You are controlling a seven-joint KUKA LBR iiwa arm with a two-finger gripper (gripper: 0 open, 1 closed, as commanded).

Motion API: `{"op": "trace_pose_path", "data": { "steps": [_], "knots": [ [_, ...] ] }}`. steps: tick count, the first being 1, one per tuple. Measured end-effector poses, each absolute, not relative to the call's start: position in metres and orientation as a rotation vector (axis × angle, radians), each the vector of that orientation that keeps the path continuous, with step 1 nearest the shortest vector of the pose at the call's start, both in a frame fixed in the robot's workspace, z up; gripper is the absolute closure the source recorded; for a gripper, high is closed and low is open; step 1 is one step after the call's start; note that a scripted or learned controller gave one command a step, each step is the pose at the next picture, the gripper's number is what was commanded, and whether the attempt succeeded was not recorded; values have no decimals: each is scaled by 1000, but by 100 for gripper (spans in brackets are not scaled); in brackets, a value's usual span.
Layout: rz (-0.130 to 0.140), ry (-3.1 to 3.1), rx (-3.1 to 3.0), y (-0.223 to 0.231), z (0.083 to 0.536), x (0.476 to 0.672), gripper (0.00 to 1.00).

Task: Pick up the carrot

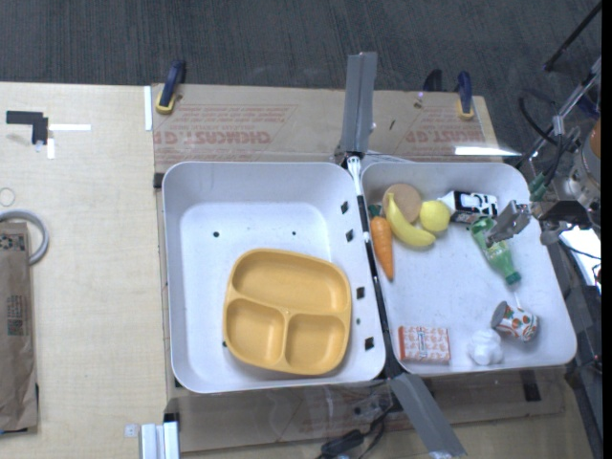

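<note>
The carrot (382,247) is orange with a green top. It lies lengthwise along the left wall of the right bin (545,268), just left of a banana (409,228). My gripper (513,220) reaches in from the right edge and hovers near the bin's far right side. It is right above the top end of a green bottle (499,251), well to the right of the carrot. Nothing hangs from it.
A brown round fruit (404,201), a lemon (435,215) and a black-and-white item (475,202) crowd the bin's back. Near the front lie a red-and-white packet (424,343), a white wad (486,350) and a patterned cup (516,322). The left bin (191,256) holds a yellow divided tray (287,311).
</note>
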State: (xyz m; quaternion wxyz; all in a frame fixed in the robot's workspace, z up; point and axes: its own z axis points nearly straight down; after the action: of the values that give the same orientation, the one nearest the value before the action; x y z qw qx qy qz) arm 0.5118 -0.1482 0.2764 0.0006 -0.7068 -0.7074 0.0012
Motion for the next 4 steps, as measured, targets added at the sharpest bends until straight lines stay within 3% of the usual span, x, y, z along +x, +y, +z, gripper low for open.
{"op": "trace_pose_path", "data": {
  "steps": [1, 2, 3, 4],
  "knots": [
    [2, -2335, -2099, -164, 143, 477, 0],
    [1, -2285, -2155, -222, 137, 478, 0],
    [-10, -2339, -2083, -214, 91, 508, 0],
    [0, -2405, -2020, -222, 135, 478, 0]
  ]
}}
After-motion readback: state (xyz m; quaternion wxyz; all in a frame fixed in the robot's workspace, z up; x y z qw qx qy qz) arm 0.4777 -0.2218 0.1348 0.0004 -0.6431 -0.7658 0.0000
